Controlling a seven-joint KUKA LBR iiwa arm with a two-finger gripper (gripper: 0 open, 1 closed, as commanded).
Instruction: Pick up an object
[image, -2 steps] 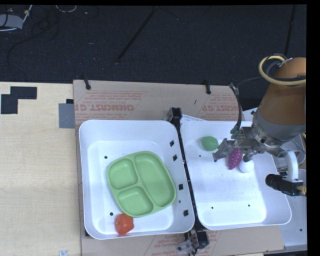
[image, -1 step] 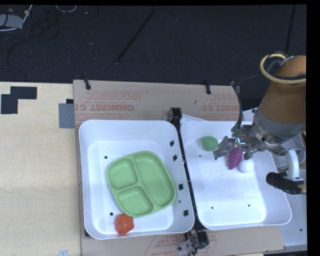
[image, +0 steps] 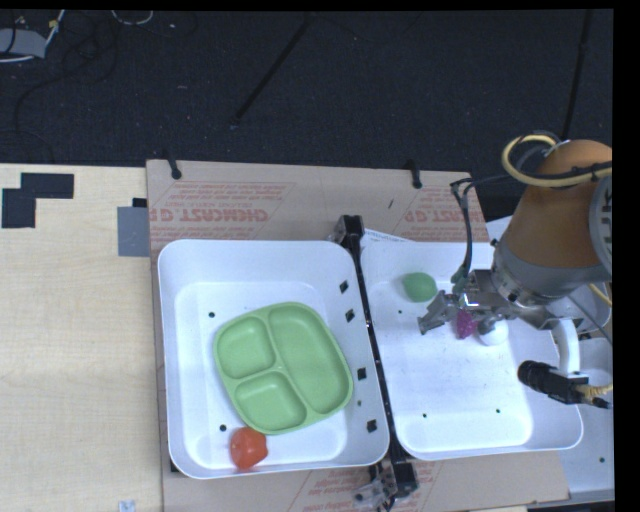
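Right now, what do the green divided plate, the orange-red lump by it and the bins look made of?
Green divided plate: likely moulded plastic, matte, with even colour and soft rounded ridges.
Orange-red lump: uncertain, perhaps soft plastic or foam; dull, irregular.
Bins: thin white plastic, slightly glossy, rounded corners.

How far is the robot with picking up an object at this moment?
Done: the gripper is down in the right bin, close to a purple object and below a green object. In hand: nothing clearly; whether the purple object sits between the fingers cannot be told. Left: a sure grasp and a lift. The green tray and orange object lie in the left bin.
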